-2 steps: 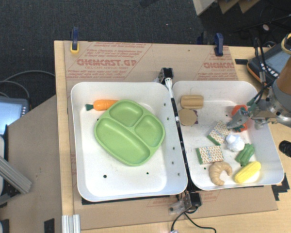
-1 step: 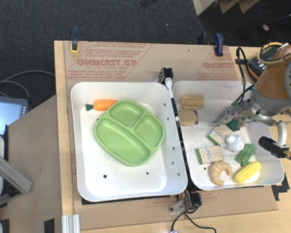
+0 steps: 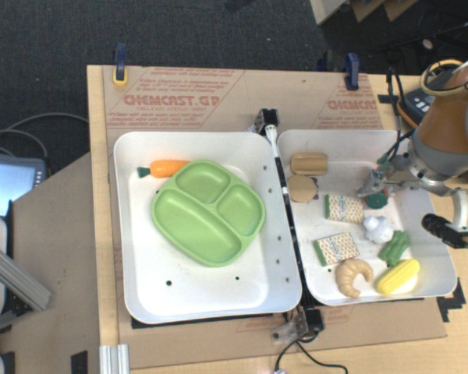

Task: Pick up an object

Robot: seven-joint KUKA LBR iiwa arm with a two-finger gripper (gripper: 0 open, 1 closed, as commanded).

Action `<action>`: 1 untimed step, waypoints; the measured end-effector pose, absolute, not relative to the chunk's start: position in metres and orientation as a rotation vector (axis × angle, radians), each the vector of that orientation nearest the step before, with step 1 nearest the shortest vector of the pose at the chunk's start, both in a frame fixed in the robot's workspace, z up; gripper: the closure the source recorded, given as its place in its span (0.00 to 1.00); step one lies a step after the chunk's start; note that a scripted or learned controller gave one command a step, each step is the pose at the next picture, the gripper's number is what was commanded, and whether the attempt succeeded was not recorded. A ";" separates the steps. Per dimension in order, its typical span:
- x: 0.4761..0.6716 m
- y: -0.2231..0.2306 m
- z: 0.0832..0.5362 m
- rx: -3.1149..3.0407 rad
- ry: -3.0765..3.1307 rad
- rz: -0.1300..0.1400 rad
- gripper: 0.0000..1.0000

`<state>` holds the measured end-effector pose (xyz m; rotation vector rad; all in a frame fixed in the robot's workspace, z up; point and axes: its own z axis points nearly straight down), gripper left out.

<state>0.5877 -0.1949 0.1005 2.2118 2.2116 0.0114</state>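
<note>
A KUKA arm reaches in from the right over the right bin (image 3: 444,283), its gripper (image 3: 374,187) low in the upper-middle of the bin, right at a small dark-green object (image 3: 377,201). Whether the gripper is spread or closed can't be made out from this angle, and nothing is clearly seen between its tips, so no hold is claimed. Candidates for the pick are crowded in this bin: two tan bread pcs (image 3: 309,164) along the left wall, two patterned packets (image 3: 344,207), a white lump (image 3: 377,227), a green veg (image 3: 395,247), a yellow corn (image 3: 398,276) and a croissant (image 3: 354,275) toward the near edge. The left bin (image 3: 140,287) holds a green divided plate (image 3: 209,211) w/ a carrot (image 3: 165,168) touching its upper-left rim, well apart from the arm. Both bins sit side by side on a cardboard-covered tabletop (image 3: 179,100), clamped at the back, prob. to stop it shifting. Judging by position, the green object is the likely target; the close-packed white lump and packet could get nudged.
</note>
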 end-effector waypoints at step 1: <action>0.585 -0.101 0.090 2.209 2.220 0.008 1.00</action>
